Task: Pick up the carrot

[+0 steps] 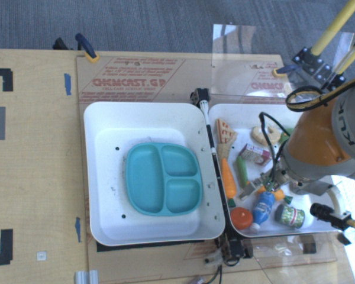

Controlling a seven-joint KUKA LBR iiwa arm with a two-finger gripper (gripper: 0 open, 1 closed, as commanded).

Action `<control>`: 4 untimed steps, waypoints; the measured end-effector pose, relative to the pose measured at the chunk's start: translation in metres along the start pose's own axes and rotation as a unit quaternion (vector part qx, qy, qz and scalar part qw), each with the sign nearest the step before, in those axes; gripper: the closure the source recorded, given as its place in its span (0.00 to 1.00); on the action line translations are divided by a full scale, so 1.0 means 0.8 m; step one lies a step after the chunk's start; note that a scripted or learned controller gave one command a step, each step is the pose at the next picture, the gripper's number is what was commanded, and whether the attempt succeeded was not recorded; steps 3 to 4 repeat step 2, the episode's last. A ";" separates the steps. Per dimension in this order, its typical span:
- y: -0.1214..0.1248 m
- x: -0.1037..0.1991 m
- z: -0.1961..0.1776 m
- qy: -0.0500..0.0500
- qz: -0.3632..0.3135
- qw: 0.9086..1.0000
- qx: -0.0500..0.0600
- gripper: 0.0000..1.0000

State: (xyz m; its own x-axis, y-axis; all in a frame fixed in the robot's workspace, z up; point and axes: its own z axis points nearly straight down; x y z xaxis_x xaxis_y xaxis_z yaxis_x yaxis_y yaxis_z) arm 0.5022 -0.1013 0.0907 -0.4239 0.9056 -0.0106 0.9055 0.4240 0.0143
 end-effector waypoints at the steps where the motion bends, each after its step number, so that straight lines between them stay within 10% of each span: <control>1: 0.004 -0.003 -0.016 -0.004 -0.001 1.000 -0.004 1.00; 2: 0.019 0.078 -0.118 0.004 0.113 0.994 0.007 1.00; 4: 0.019 0.078 -0.118 0.004 0.113 0.994 0.007 1.00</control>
